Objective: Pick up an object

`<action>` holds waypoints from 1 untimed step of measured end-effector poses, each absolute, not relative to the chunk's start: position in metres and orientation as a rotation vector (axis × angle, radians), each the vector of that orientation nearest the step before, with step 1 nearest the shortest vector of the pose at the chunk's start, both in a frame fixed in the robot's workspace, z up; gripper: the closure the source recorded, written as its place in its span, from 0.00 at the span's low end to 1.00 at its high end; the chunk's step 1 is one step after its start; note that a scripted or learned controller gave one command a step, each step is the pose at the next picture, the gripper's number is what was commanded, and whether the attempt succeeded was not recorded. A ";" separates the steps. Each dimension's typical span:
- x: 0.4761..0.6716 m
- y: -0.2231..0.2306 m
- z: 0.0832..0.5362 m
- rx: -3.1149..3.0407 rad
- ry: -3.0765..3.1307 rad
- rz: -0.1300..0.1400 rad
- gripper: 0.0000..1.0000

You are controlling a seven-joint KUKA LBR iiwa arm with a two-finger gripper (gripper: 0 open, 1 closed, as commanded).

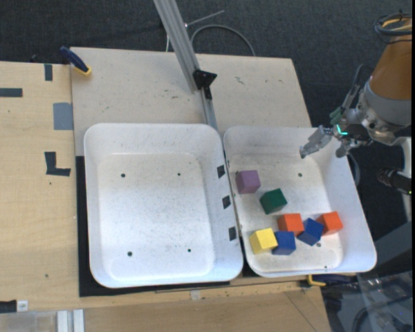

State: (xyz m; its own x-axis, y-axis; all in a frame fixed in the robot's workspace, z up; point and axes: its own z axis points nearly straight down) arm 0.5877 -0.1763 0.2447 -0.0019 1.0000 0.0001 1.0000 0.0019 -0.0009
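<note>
White bin [346,185]: cubes [290,223] below hand [325,142]

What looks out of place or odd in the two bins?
Nothing stands out. All the blocks lie inside the right bin, none spilled; the purple block sits apart from the rest. The hand hangs above that bin's upper edge.

— Set where?
— Fixed high above the bench [28,206], looking down at a slant, far enough to take in both bins [152,137] edge to edge.
— Facing?
— Toward the bench's far edge, arm [391,81] at right.
</note>
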 end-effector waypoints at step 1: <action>0.593 -0.179 0.198 -2.218 -2.220 0.006 0.00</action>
